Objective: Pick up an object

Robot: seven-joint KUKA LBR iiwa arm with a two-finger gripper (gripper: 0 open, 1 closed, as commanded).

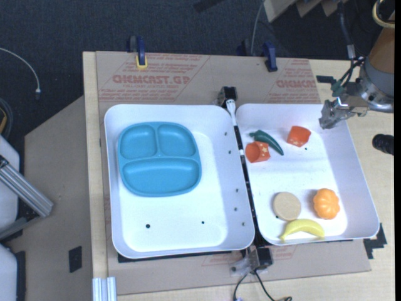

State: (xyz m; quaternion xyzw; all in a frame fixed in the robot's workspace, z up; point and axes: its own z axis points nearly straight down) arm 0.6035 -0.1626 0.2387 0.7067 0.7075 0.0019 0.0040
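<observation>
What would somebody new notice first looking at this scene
Probably the blue plate, large and bright in the left bin. Next, the cluster of toy food in the right bin: an orange, a banana and a red pepper. The gripper hangs over that bin's far right corner.

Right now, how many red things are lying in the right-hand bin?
2. One red piece lies toward the far side, near the middle of the right bin. The other red piece sits near the bin's left wall, touching a green pepper. Nothing seems hidden.
</observation>
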